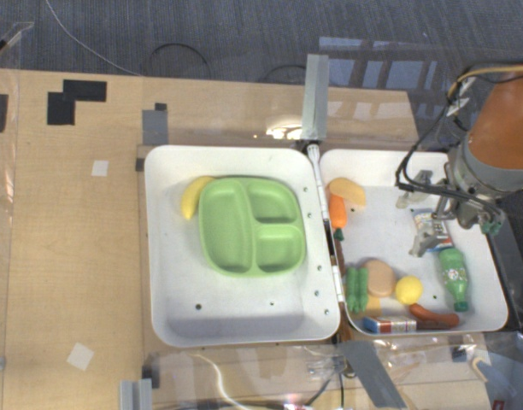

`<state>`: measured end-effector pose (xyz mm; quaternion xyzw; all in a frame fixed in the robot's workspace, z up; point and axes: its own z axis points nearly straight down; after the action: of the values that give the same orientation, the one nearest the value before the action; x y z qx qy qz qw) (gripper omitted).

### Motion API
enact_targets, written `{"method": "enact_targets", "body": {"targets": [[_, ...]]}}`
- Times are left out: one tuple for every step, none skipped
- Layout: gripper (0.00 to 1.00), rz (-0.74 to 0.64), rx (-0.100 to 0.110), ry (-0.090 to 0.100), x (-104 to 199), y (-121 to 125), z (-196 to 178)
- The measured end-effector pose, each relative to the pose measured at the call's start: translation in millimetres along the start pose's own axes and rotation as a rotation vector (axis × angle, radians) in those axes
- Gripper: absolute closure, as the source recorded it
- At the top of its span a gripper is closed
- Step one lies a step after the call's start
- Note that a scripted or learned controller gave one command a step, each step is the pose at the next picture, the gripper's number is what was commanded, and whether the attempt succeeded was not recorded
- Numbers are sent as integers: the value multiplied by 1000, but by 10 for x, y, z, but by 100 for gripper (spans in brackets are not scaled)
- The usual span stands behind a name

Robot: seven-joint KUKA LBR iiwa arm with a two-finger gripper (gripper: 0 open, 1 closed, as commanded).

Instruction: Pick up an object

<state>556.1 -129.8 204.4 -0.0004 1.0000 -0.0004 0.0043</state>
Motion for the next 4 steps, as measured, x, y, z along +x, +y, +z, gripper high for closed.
{"method": "enact_targets", "body": {"targets": [[0,-26,1,-2,204,-226,1093],[0,21,4,-7,236,-779,1143],[0,56,2,-8,126,-410,1142],[100,50,5,-25,74,-407,994]]}}
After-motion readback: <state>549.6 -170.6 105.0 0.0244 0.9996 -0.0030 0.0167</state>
